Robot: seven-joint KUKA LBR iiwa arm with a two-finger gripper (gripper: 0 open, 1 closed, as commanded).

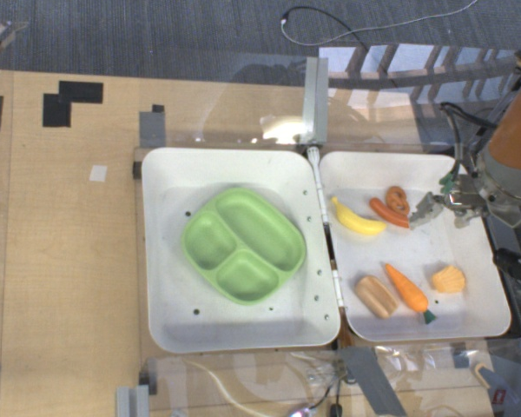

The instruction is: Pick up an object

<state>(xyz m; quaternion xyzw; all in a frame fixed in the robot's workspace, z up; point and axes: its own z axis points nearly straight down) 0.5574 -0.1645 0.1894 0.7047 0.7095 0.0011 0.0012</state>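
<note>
Here the gripper [427,208] hangs low in the right bin [482,324], fingers apart and holding nothing, just beside the sausage [389,213] and pretzel [397,198], likely lining up a grasp.

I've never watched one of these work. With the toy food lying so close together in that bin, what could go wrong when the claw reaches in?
The gripper hovers beside the sausage, which touches the pretzel and lies near the banana. It might pinch two at once or knock one aside. The carrot and bread roll also lie close together, so a grab there could slip.
</note>
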